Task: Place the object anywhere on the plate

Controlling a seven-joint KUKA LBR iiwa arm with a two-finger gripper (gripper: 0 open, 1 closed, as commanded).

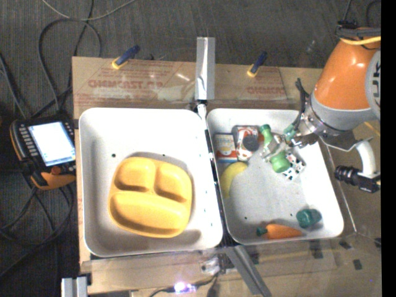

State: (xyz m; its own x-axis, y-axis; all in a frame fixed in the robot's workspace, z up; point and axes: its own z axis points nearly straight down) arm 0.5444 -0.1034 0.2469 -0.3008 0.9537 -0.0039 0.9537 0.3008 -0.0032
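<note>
The hand (286, 153), grip state unclear, hovers over the green bottle (279, 163), well right of the yellow plate (150, 195); grasping likely comes next.

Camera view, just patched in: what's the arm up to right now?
The arm's gripper is down in the right bin, among the green pieces near its far side. A carrot and a teal object lie near the front edge. The yellow plate sits in the left bin, nothing on it yet.

Arm (346, 85) cut by right edge; small white object (293, 169) unidentifiable
</note>
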